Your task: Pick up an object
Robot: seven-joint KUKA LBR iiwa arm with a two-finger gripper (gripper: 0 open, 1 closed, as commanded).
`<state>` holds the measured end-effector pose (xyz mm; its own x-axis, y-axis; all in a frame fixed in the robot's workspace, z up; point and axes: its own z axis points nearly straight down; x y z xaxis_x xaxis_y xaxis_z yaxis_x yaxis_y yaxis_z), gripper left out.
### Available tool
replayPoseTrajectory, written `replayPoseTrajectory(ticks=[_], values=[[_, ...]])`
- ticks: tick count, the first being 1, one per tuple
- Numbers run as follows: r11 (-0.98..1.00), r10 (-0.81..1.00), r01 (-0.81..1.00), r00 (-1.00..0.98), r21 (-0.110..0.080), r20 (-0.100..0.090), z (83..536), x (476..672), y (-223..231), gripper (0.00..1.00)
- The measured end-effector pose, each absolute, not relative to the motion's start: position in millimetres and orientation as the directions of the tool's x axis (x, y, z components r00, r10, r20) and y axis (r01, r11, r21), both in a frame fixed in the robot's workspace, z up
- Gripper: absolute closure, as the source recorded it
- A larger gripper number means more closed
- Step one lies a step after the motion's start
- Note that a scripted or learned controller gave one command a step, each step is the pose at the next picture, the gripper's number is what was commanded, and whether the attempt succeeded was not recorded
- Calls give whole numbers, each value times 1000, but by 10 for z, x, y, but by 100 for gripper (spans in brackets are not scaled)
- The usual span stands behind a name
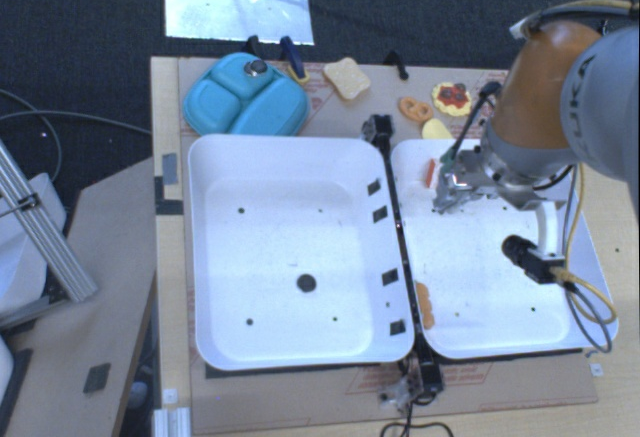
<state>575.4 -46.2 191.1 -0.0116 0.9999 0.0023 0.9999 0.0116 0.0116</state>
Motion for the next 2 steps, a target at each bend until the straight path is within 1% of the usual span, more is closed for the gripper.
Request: replayPoseTrajectory(ticks=[1,2], values=[[12,1000,1000,-12,3,4,1844,5804,280,100],[12,1000,1000,-12,-5,4,1835,5013,987,100]])
